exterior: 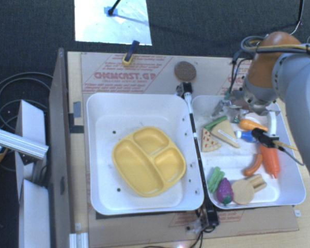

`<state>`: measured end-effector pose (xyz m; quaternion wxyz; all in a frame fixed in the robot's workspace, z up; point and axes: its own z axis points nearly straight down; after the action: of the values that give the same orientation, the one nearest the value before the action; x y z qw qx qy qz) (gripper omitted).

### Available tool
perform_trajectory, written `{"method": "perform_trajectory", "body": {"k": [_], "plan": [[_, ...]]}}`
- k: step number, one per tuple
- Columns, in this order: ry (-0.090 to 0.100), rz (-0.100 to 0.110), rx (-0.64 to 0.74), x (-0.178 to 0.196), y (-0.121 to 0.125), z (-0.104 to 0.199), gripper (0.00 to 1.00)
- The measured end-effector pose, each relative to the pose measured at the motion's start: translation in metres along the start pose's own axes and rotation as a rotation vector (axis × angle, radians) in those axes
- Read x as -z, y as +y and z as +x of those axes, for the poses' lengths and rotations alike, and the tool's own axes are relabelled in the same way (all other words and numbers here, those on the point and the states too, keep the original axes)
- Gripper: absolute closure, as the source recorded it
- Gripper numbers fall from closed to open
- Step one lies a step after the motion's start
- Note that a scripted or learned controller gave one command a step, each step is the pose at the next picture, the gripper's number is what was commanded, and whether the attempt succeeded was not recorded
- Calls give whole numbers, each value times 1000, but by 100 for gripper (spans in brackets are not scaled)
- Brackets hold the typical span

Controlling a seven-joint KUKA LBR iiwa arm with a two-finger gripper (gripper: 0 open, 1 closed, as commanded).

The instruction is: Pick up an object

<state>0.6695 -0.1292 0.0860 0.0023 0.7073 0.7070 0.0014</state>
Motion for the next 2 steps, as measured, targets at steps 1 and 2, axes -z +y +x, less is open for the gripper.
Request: {"method": "perform_trajectory", "body": {"k": [1, 2], "plan": [[2, 6, 5, -1, -29, 38, 0], [1, 0, 6, 10, -27, 37, 100]]}}
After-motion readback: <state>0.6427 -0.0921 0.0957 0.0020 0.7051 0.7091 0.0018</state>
